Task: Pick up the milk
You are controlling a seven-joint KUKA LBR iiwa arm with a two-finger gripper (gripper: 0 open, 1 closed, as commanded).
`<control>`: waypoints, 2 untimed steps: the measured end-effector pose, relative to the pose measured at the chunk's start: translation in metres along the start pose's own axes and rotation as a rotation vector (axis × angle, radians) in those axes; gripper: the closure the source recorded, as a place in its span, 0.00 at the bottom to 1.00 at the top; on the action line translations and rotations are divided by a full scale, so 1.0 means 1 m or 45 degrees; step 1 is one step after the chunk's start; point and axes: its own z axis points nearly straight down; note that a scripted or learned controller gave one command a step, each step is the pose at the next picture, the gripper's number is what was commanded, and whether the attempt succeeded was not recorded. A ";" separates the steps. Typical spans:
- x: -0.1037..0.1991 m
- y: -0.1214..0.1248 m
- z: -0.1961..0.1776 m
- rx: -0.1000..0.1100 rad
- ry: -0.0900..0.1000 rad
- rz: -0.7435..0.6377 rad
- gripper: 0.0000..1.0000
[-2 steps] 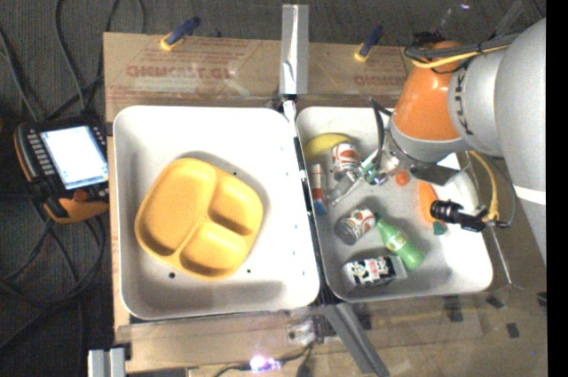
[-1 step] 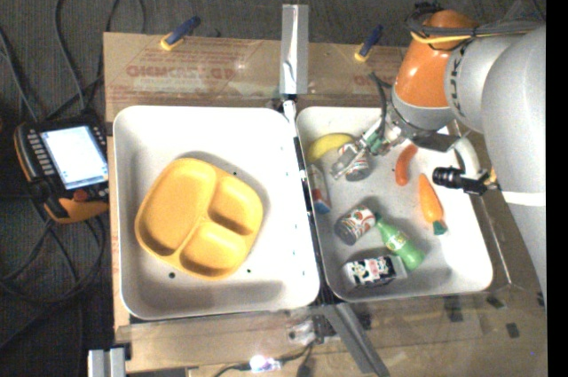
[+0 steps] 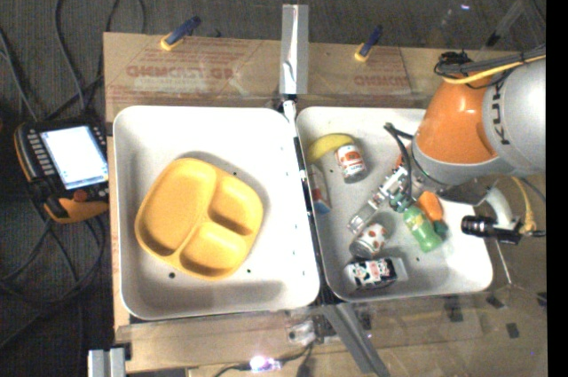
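The milk (image 3: 373, 272), a black-and-white carton, lies on its side against the front edge of the right bin (image 3: 470, 278), with bare floor to its right. One small spotted can (image 3: 371, 237) sits just behind it. Further back lie one green bottle (image 3: 421, 227), one red-labelled can (image 3: 351, 161) and one banana (image 3: 327, 144). The gripper (image 3: 382, 198) hangs above the bin's middle; whether it grips anything, I cannot tell. One yellow tray (image 3: 201, 215) fills the left bin (image 3: 133, 295).
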 end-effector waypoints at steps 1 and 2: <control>0.008 0.004 0.006 -0.003 0.003 0.109 0.00; 0.009 0.005 -0.002 -0.004 0.005 0.109 1.00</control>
